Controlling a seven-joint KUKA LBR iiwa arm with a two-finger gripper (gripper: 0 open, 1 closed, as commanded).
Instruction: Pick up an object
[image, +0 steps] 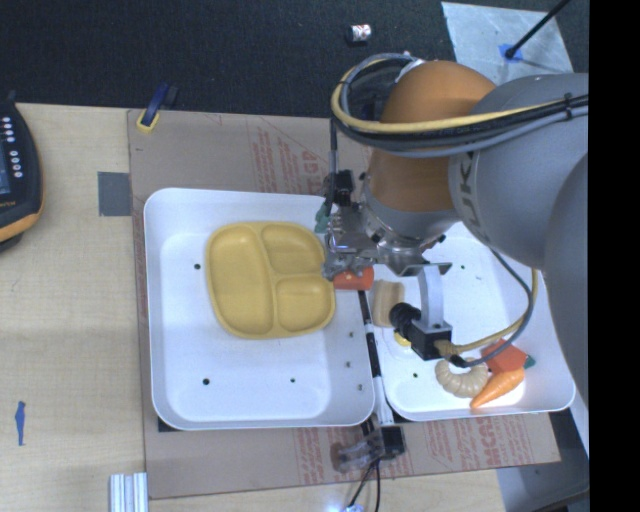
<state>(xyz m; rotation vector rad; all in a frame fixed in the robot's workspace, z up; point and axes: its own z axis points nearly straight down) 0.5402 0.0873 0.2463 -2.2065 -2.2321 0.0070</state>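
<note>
We see a yellow plate (268, 278) with three sections lying in the left bin (175, 385), toward 12 o'clock. The jaws (345, 262) sit at the plate's 3 o'clock edge, right by a small orange-red thing (353, 280). We cannot tell if the jaws are released or clenched. In the right bin (545, 400), at 5 o'clock, a toy carrot (497, 384) touches a pale curly thing (460, 379).
</note>
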